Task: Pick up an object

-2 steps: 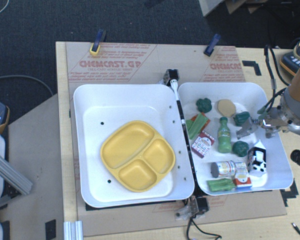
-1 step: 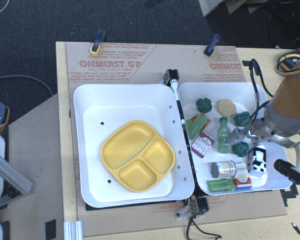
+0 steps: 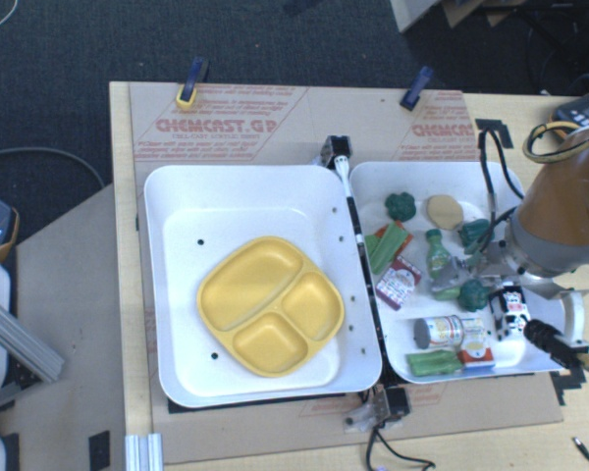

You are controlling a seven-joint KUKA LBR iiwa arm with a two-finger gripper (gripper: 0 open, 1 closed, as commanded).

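Two white bins side by side on the bench. Left bin (image 3: pixel 167 263) holds a yellow divided plate (image 3: pixel 270 305), three sections, lying flat, long axis running from far-left to near-right.

Right bin (image 3: pixel 412 177) holds the clutter. Green bottle (image 3: pixel 438 253) lies near the bin's middle, long axis roughly near-far, cap end toward the far side. Can (image 3: pixel 452 332) lies on its side toward the near edge, long axis left-right, grey end pointing left. Green packet (image 3: pixel 434 363) lies just nearer than the can, also left-right, with a red and blue item touching its right end. Red snack pack (image 3: pixel 397 285) sits left of the bottle, tilted. Green flat piece (image 3: pixel 385 246) lies beside the left wall, angled far-right. Dark green lump (image 3: pixel 401 205) at the far left of the bin, tan round piece (image 3: pixel 445 210) just right of it.

Arm comes in from the right, orange band over the bin's right side. Gripper (image 3: pixel 474 263) is low among the items, just right of the green bottle, with teal-green pieces at its tip. Cannot tell how its tip is set or whether anything is pinched; too cluttered and small.
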